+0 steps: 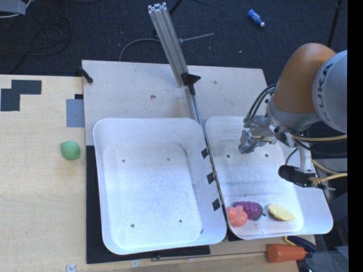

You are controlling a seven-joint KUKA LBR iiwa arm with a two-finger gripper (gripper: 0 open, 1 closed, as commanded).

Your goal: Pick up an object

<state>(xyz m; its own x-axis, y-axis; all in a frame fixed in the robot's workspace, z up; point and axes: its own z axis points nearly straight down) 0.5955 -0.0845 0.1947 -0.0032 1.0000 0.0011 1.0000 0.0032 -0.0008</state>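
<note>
In the right bin (266, 174), three small objects lie along the near edge: an orange-red lumpy toy (237, 216), a purple grape bunch (250, 209) touching it, and a yellow piece (281, 212) a little to the right. My gripper (248, 145) hangs over the far part of the same bin, well away from all three. Nothing shows between its fingers.
The left bin (152, 183) sits beside the right one, with black clips along the shared edge. A green ball (70, 150) rests on the wooden bench at left. An aluminium bar (173, 44) slants in from the back. An orange tool (287, 252) lies at the front right.
</note>
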